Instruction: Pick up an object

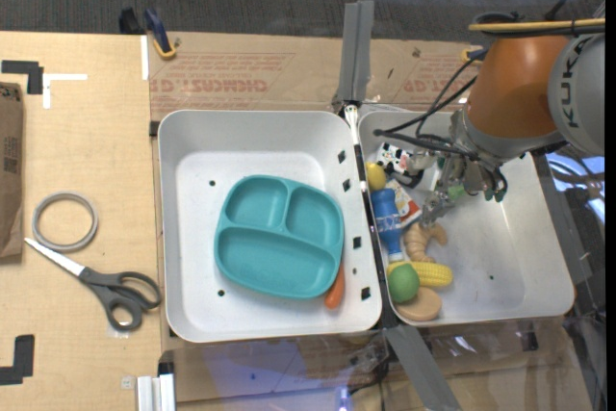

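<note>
Bins, white, shallow, smooth plastic: two, side by side on the tabletop (87,111). Left bin (183,159); right bin (520,274).

Left bin holds two items. One teal tray (279,241), rounded, glossy, split into three compartments. One carrot (335,289), orange, slim, lying just beside the tray's lower right corner.

Right bin holds a cluster along its left wall. One blue bottle (387,218), cylindrical, lying lengthwise. One small yellow piece (375,175), rounded, above the bottle. One green ball (403,282), smooth (possibly a lime or apple; cannot tell). One corn cob (433,275), yellow, knobbly, just right of the ball. One tan disc (420,305), flat and matte, below both. One tan lumpy piece (421,241), beside the bottle. One black-and-white item (393,156), small, too blurred to name.

Arm: one, grey metal with an orange band (515,96), glossy and rounded. Gripper (445,195) sits low over the right bin, near the cluster's upper right; whether the jaws are open or closed cannot be told, and no object is seen between them.

Tabletop, pale wood-toned, left of the bins: one tape roll (64,220), a grey ring; one pair of scissors (101,284), metal blades, grey handles, just below the roll.

Cardboard sheet (250,72), brown, printed, behind the bins.
</note>
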